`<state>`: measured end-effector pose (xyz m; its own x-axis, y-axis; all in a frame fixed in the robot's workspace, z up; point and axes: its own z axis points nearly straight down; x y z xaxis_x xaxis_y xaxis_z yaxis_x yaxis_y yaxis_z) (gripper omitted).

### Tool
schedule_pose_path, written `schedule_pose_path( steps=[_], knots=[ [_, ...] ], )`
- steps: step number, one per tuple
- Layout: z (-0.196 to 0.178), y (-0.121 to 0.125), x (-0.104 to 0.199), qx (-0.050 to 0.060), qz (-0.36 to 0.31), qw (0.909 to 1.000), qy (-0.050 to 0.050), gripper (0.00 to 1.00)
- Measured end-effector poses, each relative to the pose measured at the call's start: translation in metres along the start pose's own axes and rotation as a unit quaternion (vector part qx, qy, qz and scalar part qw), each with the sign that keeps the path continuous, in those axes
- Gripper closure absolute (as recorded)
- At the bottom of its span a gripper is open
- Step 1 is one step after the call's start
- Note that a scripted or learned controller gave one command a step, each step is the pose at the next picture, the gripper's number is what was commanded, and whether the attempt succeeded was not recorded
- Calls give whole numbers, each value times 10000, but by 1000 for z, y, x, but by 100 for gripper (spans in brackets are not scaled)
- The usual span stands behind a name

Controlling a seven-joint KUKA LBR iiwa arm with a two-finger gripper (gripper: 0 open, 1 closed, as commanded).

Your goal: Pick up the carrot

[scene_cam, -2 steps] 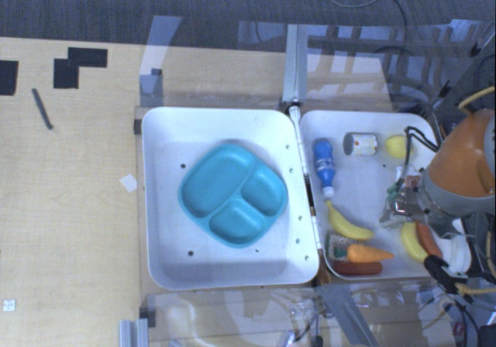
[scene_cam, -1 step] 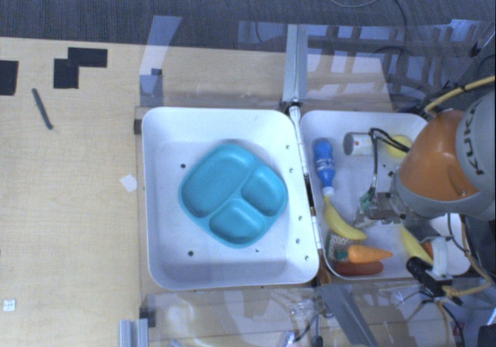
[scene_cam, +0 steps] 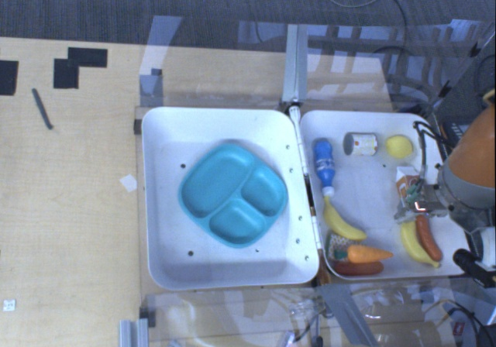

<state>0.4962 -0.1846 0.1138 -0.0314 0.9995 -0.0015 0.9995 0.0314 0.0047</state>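
you've nothing lifted yet: the carrot (scene_cam: 370, 253) lies in the right bin (scene_cam: 364, 175); i cannot tell the jaws' state.

Count of items on the bench, by kind.
Two white bins (scene_cam: 155, 183); one blue divided plate (scene_cam: 232, 194); two bananas (scene_cam: 342, 221); one carrot (scene_cam: 368, 254); two sausages (scene_cam: 428, 237); one lemon (scene_cam: 399, 146); one can (scene_cam: 360, 143); one blue bottle (scene_cam: 323, 163).
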Motion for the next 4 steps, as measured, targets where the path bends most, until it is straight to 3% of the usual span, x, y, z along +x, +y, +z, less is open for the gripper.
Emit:
schedule_pose_path(
  steps=[1, 2, 3, 4],
  knots=[
    [24, -6, -11, -28, -843, 9964, 4, 100],
    [23, -5, -5, -53, -2344, 9721, -49, 100],
    [23, -3, 42, -67, -1589, 9873, -45, 100],
    [23, -5, -12, -48, -3673, 9301, -48, 100]
  ],
)
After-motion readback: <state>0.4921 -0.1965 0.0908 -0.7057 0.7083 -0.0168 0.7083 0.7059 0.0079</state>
